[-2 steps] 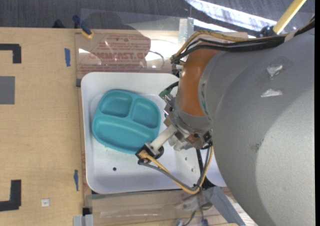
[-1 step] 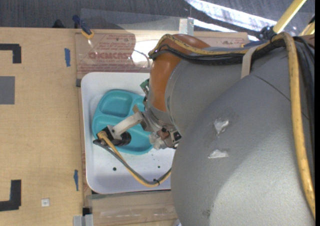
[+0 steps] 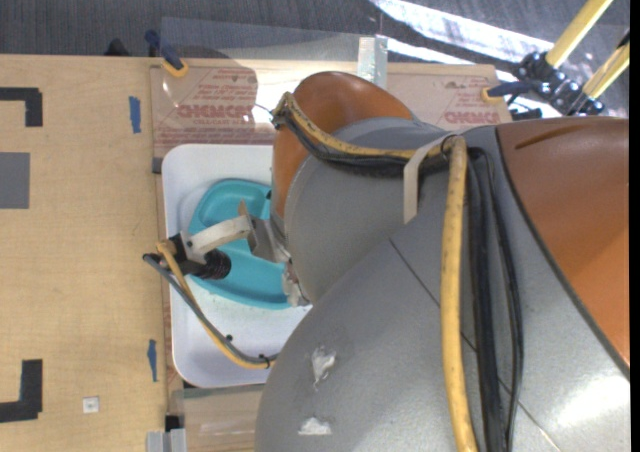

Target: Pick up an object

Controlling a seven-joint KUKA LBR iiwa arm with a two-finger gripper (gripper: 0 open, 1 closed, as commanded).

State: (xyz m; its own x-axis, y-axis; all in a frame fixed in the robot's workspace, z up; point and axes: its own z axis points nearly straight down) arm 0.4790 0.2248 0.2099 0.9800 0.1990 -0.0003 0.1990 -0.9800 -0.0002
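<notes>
A turquoise, bowl-like object [image 3: 232,240] lies in the left white bin [image 3: 190,350], largely covered by the arm. My gripper [image 3: 262,240] reaches down over it from the right, its lower part hidden among the wrist parts and the turquoise object. Whether anything sits between the fingers is hidden.
The grey and orange arm [image 3: 400,240] covers the right side of the view and most of the bins. A yellow cable [image 3: 215,330] loops across the bin floor. A tan board [image 3: 75,240] lies to the left of the bin.
</notes>
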